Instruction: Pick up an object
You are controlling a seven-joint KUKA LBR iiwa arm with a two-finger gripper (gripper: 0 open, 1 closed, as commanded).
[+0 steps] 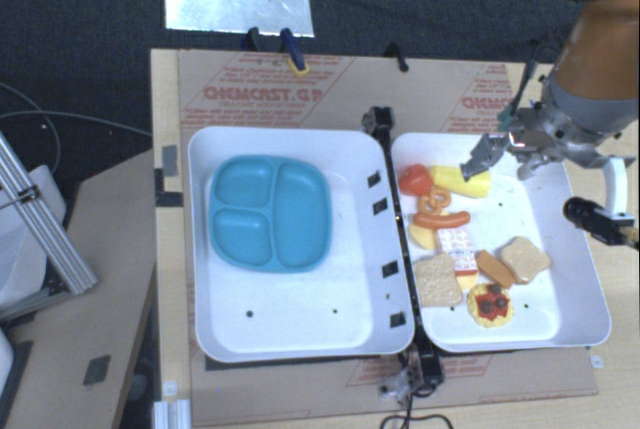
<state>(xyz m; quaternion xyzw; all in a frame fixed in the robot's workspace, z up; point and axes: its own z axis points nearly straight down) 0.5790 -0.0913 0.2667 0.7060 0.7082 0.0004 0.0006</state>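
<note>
One blue tray (270, 213); nine food pieces (right bin (575, 262)).

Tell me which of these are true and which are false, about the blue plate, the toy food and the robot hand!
1. The blue plastic divided plate lies in the left white bin. True.
2. The toy food is piled on the blue plate. False: the food lies in the right white bin.
3. The red toy tomato sits beside the yellow toy block. True.
4. The gripper hangs over the left bin. False: it is over the right bin, at the yellow block.
5. The little round toy pizza is at the far end of its bin. False: it lies near the front edge.
</note>
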